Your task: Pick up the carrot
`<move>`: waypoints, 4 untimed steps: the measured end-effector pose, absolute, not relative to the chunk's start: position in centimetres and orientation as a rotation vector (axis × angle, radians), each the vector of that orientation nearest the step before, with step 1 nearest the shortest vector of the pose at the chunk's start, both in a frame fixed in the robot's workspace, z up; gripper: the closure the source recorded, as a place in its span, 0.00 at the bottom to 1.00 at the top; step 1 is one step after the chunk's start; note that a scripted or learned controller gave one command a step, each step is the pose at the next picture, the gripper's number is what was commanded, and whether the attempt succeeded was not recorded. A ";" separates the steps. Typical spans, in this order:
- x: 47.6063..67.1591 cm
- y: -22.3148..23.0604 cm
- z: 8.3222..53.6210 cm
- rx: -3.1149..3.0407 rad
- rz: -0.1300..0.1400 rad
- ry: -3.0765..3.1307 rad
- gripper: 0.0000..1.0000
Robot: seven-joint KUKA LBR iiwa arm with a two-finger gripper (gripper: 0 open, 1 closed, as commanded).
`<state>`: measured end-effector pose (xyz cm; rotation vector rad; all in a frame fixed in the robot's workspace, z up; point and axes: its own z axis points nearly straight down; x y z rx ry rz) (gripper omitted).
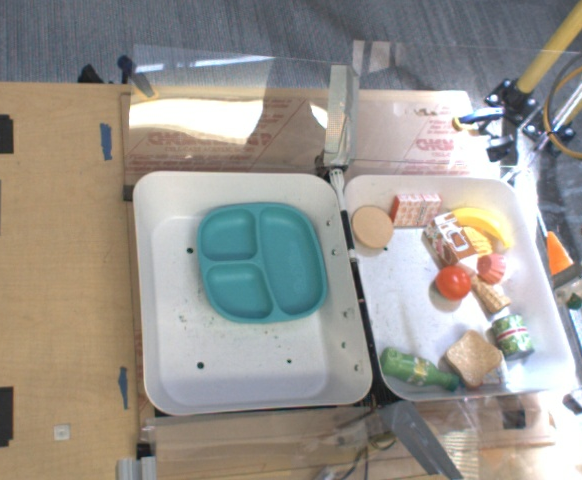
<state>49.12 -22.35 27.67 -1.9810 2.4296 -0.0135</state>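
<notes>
Carrot (558, 254): most likely the small orange tapered piece just outside the right wall of the right bin (411, 303); it is too small to be sure.
Its setting: it lies beyond the rim, level with the banana (483, 223) and the tomato (453, 282), and well apart from the left bin (171, 298) and its teal plate (261, 261).
Other candidates: nothing inside the right bin reads clearly as a carrot. The green piece (416, 368), toast (473, 358) and can (512, 334) lie along its near side.
Handling, as a guess: a toy of hard plastic, so light and stiff, smooth enough to slip, and not fragile. The taper would tend to squeeze it out of a grip near the tip.
Where to hold: across the thick half, with the fingers square to its long axis.
Obstacle: the bin wall stands right beside it, leaving little room for a finger on that side.
Jaws: their state cannot be told from this view.
Carrot relative to jaws: cannot be told either, so any approach has yet to be made.
Risk: mistaking this orange piece for the target.
</notes>
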 end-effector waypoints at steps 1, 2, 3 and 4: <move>55.0 -22.2 32.1 -2.307 -0.008 2.122 1.00; 62.1 -21.3 28.9 -2.895 0.000 1.204 1.00; 60.9 -20.8 47.1 -2.835 -0.019 1.342 1.00; 62.7 -15.5 23.3 -3.113 0.014 0.361 1.00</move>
